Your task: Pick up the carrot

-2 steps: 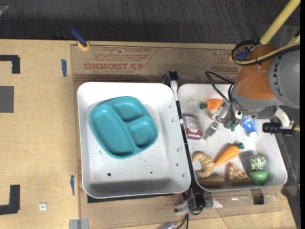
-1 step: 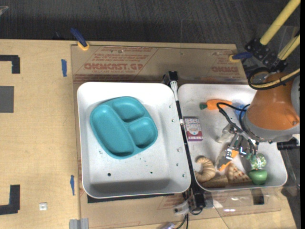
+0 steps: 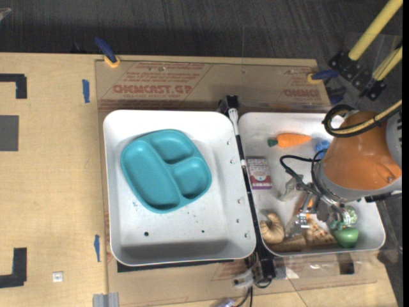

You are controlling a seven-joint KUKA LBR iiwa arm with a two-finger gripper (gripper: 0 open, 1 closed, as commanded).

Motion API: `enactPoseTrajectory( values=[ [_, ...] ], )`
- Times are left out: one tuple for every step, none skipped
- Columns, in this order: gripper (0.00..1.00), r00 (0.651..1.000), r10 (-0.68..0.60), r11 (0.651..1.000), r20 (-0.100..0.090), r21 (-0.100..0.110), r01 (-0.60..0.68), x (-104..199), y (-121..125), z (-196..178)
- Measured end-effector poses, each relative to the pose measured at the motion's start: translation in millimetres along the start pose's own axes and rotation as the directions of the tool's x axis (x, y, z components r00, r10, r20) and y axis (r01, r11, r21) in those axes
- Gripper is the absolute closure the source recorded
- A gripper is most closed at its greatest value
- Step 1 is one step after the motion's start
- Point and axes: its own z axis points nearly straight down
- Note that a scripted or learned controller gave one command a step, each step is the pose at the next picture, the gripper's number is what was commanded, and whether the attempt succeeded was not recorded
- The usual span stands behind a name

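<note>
1 carrot (image 3: 294,140) lies crosswise near the far wall of the right bin (image 3: 378,245) (green tip leftward), while the gripper (image 3: 307,211) hangs nearer the front, grip state impossible to tell.

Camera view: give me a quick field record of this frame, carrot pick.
target: carrot, lying near the far wall of the right bin, untouched
gripper: gripper low in the right bin's near half, apart from the carrot
near gripper: green apple, pretzel-like piece
other items: small printed packet by the right bin's left wall
left bin: left bin holds a teal divided plate
</note>
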Motion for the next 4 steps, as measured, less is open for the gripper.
enactPoseTrajectory(
  values=[
    [0.0, 0.909, 0.416, 0.909, -0.012, 0.01, -0.416, 5.5, -2.2, 2.2],
    [0.0, 0.796, 0.605, 0.796, -0.018, 0.008, -0.605, 5.9, -2.9, 2.7],
    [0.0, 0.516, 0.856, 0.516, -0.012, 0.013, -0.856, 5.7, 0.5, 2.8],
    [0.0, 0.091, 0.996, 0.091, -0.006, 0.015, -0.996, 3.6, -5.3, 3.1]
  ],
)
